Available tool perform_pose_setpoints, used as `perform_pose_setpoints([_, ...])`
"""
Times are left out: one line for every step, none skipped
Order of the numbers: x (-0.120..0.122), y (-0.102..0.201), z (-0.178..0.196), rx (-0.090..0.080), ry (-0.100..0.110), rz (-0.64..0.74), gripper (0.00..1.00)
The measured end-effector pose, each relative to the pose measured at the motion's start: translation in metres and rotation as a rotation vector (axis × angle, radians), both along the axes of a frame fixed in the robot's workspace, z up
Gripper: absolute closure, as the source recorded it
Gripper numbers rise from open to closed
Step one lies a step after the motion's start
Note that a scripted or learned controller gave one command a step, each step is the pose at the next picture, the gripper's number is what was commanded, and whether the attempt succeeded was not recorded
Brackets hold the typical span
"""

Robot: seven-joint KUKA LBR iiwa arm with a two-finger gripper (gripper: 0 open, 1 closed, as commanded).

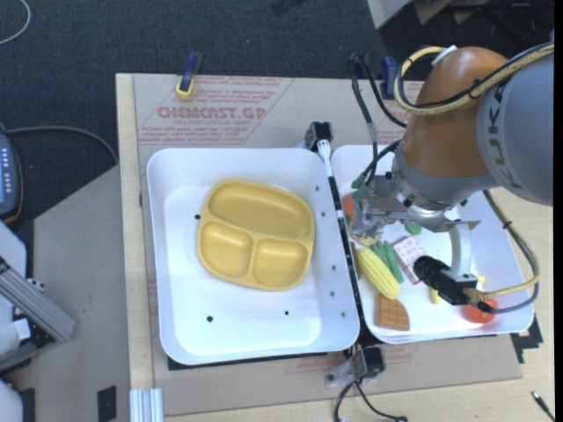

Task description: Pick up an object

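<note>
My gripper (pixel 368 222) hangs over the left side of the right bin (pixel 501 319), low above a cluster of toy food. Just below it lies a yellow corn cob (pixel 378 269) with green husk. A brown waffle-like piece (pixel 392 313) sits nearer the front wall. A red-and-white packet (pixel 408 251) lies to the right of the corn, and a red and orange item (pixel 479 310) rests at the bin's front right. The arm's wrist hides the fingers and whatever lies under them.
The left bin (pixel 176 306) holds a yellow three-compartment plate (pixel 256 234). A black divider with clamps (pixel 339 227) runs between the bins. Cables loop around the arm above the right bin. A yellow-blue clamp (pixel 187 77) sits on the cardboard at the back.
</note>
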State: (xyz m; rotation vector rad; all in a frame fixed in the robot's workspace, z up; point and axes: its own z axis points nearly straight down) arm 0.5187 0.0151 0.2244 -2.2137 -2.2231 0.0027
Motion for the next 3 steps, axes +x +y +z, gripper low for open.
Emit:
perform_pose_setpoints([0.017,0.005,-0.006,-0.002,-0.006,-0.002,1.00])
perform_pose_setpoints([0.012,-0.005,-0.007,-0.002,-0.002,-0.006,1.00])
perform_pose_setpoints([0.003,-0.004,-0.005,-0.001,-0.001,-0.006,1.00])
